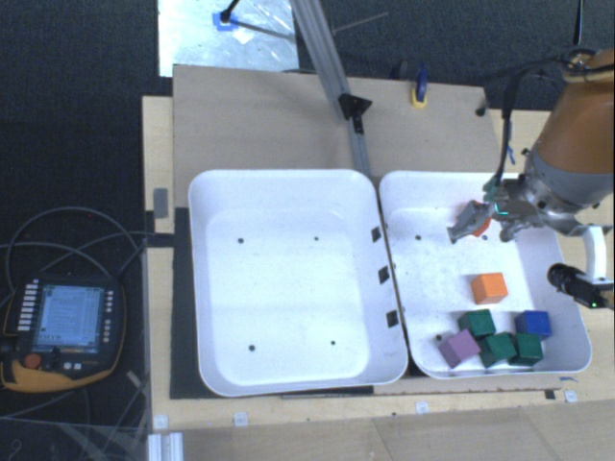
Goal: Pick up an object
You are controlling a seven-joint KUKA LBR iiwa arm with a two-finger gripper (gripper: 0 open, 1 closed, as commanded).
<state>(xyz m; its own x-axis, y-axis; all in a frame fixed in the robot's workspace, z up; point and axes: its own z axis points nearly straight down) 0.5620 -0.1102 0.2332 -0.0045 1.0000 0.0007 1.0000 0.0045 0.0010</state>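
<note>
White plastic forms the two shallow bins set side by side on the bench, the left bin (216,257) and the right bin (423,200) meeting along a shared edge at the middle. The arm (581,113), orange-banded above a grey wrist, is seen entering from the right and reaching over the far part of the right bin. Its gripper (468,222) is held above the bin floor, pointing toward the left; whether the fingers are apart or together cannot be told at this slant, and nothing can be made out between them.

The objects to be picked are gathered in the near right part of the right bin. An orange block (489,287) lies alone, nearer than the gripper and apart from it. Nearer still, a cluster is found: a green block (478,323), a purple block (458,347) at the cluster's left, a second green block (498,349) beside it, a blue block (533,324) to the right, and a further green block (527,348) just beneath the blue one. The cluster's pieces are seen touching or nearly touching one another.

A hand-held control pendant (62,329) with a lit screen rests on the dark floor at the left, its cables looped around it. A grey metal pole (327,56) slants across the far side of the bench.
</note>
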